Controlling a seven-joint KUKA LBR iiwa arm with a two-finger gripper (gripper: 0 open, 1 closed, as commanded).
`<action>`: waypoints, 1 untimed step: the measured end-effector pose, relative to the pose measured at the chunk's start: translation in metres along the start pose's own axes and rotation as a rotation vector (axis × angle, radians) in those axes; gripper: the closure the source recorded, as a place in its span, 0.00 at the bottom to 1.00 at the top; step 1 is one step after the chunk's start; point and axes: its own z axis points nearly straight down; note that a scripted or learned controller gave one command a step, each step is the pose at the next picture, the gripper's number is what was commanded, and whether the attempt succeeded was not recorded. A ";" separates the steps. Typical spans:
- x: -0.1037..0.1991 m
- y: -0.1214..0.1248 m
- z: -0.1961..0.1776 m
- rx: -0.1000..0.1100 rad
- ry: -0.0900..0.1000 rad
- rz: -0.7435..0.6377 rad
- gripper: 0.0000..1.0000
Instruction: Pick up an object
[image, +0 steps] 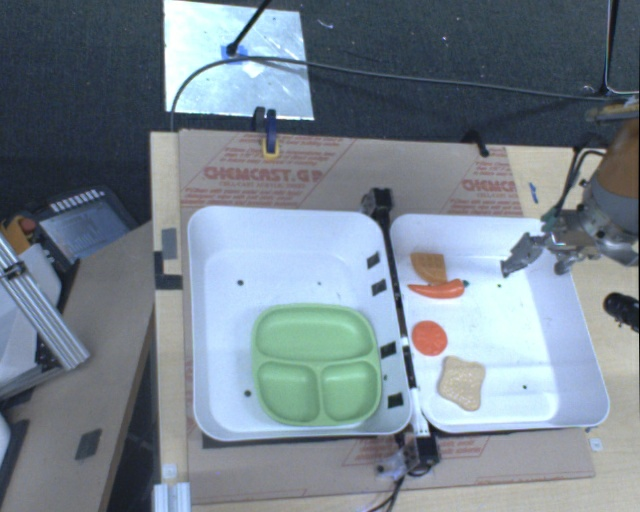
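- Your gripper (540, 252) hangs open and empty above the right white bin (575, 330).
- You're approaching; next, descend onto the red chili pepper (438, 290).

Two shallow white bins side by side on a cardboard-covered bench (330, 165), the left bin (215, 300) and right bin (570, 350) meeting at centre frame. Shiny metal sheet (240, 55) at upper centre, on dark carpet. Thin black cable (420, 82) crossing toward upper right. Yellow clamp (269, 135) on the bench's far edge. Grey device (85, 222) and aluminium rail (40, 315) at the left edge.
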 end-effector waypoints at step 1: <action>0.000 0.003 -0.007 -0.011 -0.002 -0.003 0.00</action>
